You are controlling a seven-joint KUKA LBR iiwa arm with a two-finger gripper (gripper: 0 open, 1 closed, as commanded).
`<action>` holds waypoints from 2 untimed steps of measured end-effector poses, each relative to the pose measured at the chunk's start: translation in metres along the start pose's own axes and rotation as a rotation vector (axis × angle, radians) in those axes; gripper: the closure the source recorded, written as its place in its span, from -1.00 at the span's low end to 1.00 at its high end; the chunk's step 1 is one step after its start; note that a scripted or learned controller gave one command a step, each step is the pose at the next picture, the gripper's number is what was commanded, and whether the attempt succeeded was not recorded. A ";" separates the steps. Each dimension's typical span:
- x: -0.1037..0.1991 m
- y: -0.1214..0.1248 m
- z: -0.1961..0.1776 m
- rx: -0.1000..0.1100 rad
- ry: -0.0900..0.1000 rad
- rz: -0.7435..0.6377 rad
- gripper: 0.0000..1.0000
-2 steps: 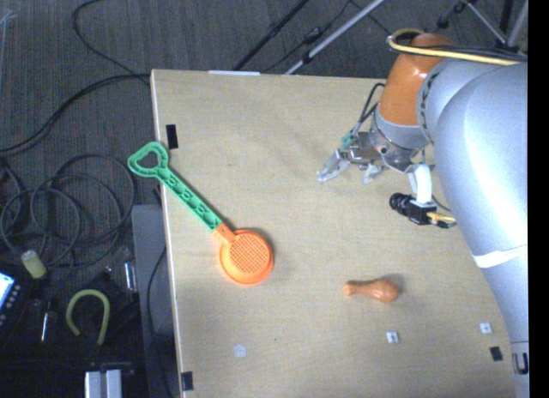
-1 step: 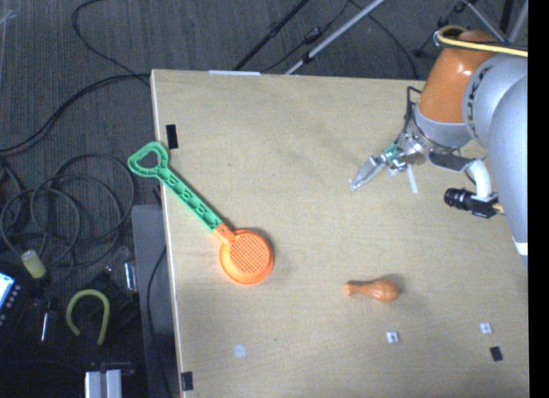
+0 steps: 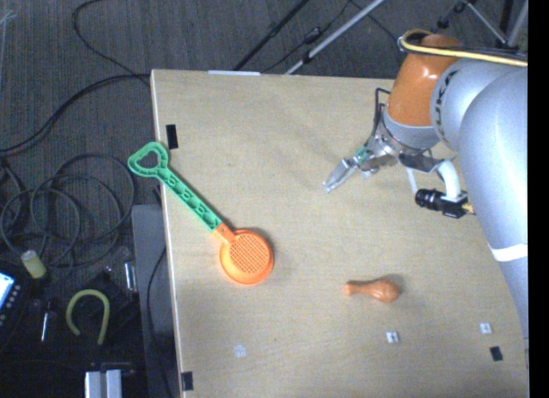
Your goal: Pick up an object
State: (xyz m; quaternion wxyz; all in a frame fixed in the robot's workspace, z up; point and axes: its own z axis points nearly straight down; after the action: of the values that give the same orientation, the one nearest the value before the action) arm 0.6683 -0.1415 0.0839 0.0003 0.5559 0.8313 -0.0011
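A strainer spoon lies on the tan bench top point(image 3: 283, 122) at the left, with a green handle point(image 3: 184, 192) and a round orange mesh head point(image 3: 245, 256). A small orange pear-shaped object point(image 3: 376, 289) lies nearer the front, to the right of the strainer head. My gripper point(image 3: 336, 178) hangs over bare surface in the right middle, pointing down and left. It is well apart from both objects and nothing shows between its tips. The grey arm with its orange band point(image 3: 425, 79) comes in from the right.
The bench's left edge point(image 3: 163, 216) drops to a dark floor with cables point(image 3: 60, 208) and a green U-shaped piece point(image 3: 86, 310). Small black and white markers point(image 3: 393, 336) dot the surface near the front. Tripod legs point(image 3: 377, 2) cross behind the far edge.
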 end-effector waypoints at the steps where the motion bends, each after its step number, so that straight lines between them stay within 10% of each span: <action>1: 0.000 0.000 -0.010 0.000 -0.003 -0.001 1.00; 2: 0.000 0.000 -0.010 0.001 -0.004 -0.001 -1.00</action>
State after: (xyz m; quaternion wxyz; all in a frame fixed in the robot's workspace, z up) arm 0.6687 -0.1412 0.0935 0.0016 0.5556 0.8315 -0.0024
